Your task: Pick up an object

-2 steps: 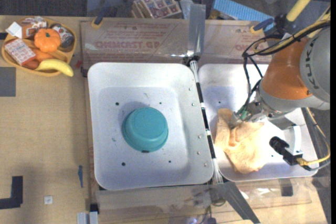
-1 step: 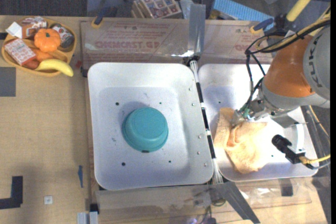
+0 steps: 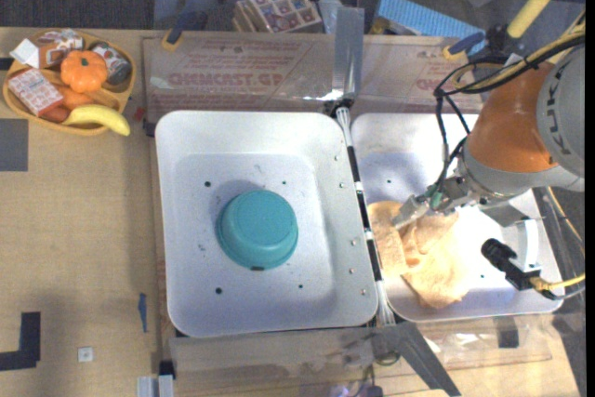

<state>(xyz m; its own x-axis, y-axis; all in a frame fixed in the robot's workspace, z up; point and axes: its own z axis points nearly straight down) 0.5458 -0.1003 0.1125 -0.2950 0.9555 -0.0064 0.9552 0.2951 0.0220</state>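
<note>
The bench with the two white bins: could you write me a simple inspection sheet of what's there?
Surface: two shallow white bins side by side on a wooden bench.
Job's things: teal round plastic bowl, upside down in the left bin; crumpled tan cloth in the right bin.
Clutter: yellow dish of toy food at the bench's far left.
Grippers: gripper low over the cloth; jaws unclear.
Cables: black cables looping by the arm.
Surroundings: boxes and a blue pad behind.

Two white bins [image 3: 177,200], one teal bowl [image 3: 258,229], perhaps one tan cloth [image 3: 429,260].
</note>
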